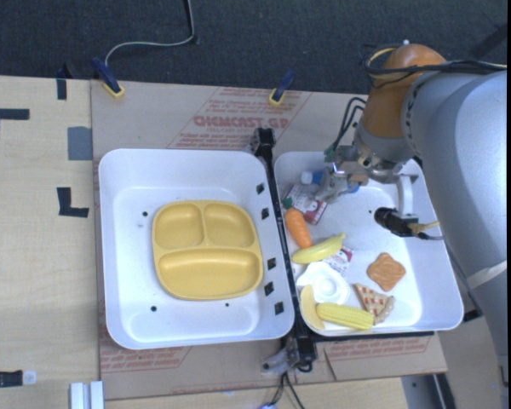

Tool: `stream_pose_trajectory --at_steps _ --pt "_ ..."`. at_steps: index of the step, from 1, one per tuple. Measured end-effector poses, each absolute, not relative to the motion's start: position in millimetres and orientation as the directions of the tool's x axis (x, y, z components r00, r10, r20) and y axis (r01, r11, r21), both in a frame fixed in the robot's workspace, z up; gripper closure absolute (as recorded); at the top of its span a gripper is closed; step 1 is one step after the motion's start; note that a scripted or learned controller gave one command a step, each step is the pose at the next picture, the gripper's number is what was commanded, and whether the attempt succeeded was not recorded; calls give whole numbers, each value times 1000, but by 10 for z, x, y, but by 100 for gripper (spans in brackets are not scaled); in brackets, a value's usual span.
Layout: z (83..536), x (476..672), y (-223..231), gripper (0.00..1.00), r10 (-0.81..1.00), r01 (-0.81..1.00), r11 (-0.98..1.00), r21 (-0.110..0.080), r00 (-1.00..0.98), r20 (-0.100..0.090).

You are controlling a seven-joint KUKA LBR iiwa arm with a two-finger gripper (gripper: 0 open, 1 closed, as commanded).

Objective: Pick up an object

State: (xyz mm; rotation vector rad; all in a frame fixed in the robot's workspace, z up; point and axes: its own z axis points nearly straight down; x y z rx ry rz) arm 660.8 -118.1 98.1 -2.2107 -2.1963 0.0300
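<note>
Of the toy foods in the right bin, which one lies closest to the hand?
The orange carrot. It lies by the divider at the bin's upper left, just below the hand. The banana, corn cob and cookie sit farther down.

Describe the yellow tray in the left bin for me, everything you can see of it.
The yellow tray looks like smooth moulded plastic, a rounded rectangle with three compartments: two smaller ones along the far side and one wide one nearer the camera, split by raised ridges. It lies flat and right way up on the floor of the left bin, roughly in the middle, turned slightly askew to the bin's walls and apart from them. Nothing sits in its compartments.
</note>
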Motion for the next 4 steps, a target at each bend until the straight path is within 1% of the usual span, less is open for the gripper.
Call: stream_pose_trajectory --at_steps 1,2,3,4 --pt "967 6602 -1173 0 1000 999 -6 -33 6 6" --pt "1079 6609 -1164 100 1000 999 -6 -32 6 6" --pt "1069 6602 -1165 0 1000 999 -6 -34 6 6" --pt "886 6690 -1062 0 1000 1000 0 0 0 -2"
